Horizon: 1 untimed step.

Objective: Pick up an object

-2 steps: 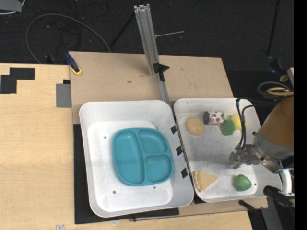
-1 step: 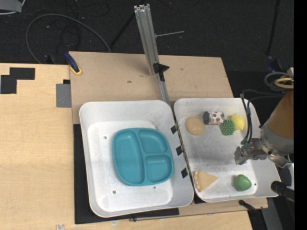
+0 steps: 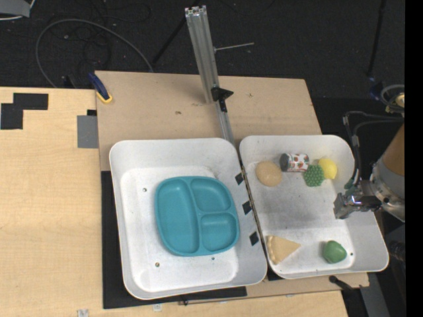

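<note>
At the right bin's (image 3: 370, 264) right wall hangs the gripper (image 3: 346, 205); how it is set I cannot tell. Nothing sits in its grasp. Near it lie a green object (image 3: 334, 251), a yellow ball (image 3: 328, 169) and a bumpy green ball (image 3: 314, 176). The left bin (image 3: 132, 269) carries a teal tray (image 3: 196, 214).

Two shallow white bins side by side on a wooden bench (image 3: 264, 104). Left bin (image 3: 129, 170) holding a teal divided tray (image 3: 196, 214) near its middle. Right bin (image 3: 370, 256) touching it along a seam marked by black clips (image 3: 246, 207). Behind them, a tilted metal post (image 3: 203, 55). Far left, a pale wood panel (image 3: 46, 210); above it, a looping cable (image 3: 79, 28) on dark floor.
</note>
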Available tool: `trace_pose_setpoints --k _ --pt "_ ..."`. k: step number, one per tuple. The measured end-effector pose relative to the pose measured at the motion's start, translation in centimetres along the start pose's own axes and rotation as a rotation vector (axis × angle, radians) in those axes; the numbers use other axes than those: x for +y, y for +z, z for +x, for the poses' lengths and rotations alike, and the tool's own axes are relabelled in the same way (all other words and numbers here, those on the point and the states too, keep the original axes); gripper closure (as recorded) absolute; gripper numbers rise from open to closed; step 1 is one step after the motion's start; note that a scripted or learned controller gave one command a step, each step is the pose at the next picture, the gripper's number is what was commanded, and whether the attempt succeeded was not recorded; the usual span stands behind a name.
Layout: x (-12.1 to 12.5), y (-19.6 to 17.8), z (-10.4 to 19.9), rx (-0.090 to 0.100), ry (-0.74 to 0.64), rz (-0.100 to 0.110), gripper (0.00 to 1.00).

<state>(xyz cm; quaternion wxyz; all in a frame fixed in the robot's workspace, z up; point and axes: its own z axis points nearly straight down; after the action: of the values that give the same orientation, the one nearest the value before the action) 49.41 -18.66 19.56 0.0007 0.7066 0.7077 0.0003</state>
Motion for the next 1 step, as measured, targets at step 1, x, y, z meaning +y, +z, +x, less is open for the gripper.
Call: trace_pose_setpoints --k 1 --pt "-0.53 -6.07 -0.09 0.0 0.0 0.0 1.0"
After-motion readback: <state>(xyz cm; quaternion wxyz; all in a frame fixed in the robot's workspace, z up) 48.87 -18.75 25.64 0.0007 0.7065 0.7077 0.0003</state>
